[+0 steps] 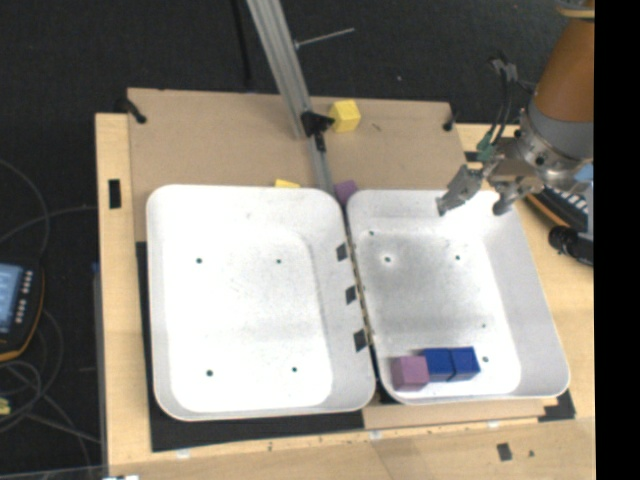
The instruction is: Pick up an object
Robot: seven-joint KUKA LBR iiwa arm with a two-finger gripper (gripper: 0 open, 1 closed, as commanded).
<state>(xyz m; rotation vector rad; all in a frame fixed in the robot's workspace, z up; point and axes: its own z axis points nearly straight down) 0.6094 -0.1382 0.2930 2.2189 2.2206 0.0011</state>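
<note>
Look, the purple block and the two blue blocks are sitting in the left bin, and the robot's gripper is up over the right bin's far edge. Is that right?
Not quite. The camera view shows the purple block and blue blocks in the right bin, at its near edge. The gripper is indeed over that bin's far edge.

White bins (240, 298), purple block (408, 371), blue blocks (449, 363).

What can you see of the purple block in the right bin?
The purple block is a small, matte, foam-like cube, lilac in colour, sitting flat on the floor of the right bin in its near-left corner. Its right side is against a blue block. The gripper is over the bin's far edge, well away from it.
</note>
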